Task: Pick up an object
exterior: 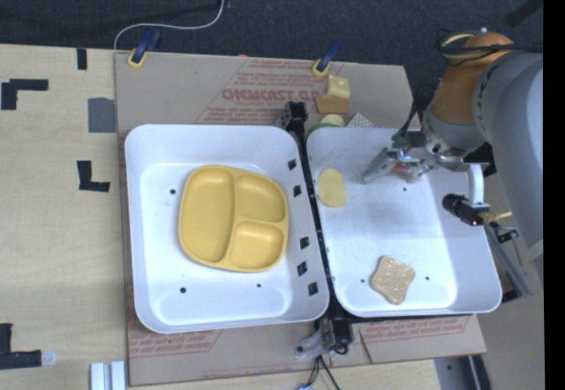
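Hovering at the right bin's point(441, 296) far side, the gripper point(381, 169) looks slightly open, holding nothing. Yellow disc point(332, 188) sits just left of it, cracker point(392, 279) well nearer.

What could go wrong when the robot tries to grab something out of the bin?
1. The claw hangs over bare floor of the right bin, so it might close on nothing.
2. The pale yellow round piece lies right by the wall between the bins, so the claw may bump that wall.
3. The tan biscuit-like piece looks flat and lies near the front rim, so it could slip out of a grip.
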Controlling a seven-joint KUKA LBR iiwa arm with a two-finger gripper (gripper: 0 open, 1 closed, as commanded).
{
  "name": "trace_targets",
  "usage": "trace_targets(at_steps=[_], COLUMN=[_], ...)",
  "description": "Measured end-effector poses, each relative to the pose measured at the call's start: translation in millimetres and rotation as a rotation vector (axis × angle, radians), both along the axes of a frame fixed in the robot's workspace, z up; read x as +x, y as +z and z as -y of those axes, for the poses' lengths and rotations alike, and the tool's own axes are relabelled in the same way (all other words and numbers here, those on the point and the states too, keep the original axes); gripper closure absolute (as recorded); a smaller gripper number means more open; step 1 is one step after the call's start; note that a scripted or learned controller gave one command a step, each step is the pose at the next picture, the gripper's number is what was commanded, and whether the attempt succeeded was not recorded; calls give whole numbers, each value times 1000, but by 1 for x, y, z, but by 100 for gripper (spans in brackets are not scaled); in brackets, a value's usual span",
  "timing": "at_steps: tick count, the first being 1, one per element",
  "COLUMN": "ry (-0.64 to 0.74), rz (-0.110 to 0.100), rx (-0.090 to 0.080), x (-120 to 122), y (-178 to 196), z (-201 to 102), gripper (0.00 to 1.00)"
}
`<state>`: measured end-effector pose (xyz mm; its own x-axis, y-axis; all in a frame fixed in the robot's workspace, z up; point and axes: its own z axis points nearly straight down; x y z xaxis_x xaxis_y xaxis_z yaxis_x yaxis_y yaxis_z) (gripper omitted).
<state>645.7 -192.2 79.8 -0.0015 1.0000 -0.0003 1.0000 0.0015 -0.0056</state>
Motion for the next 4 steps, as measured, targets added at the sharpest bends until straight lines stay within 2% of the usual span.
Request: trace_targets(at_steps=[1,2,4], ry=[-1,1,1], rz=[13,6,8], rx=[-4,-2,-2], x=[21,18,-12], y=[73,2,6], z=[33,16,-77], gripper=[0,0,0])
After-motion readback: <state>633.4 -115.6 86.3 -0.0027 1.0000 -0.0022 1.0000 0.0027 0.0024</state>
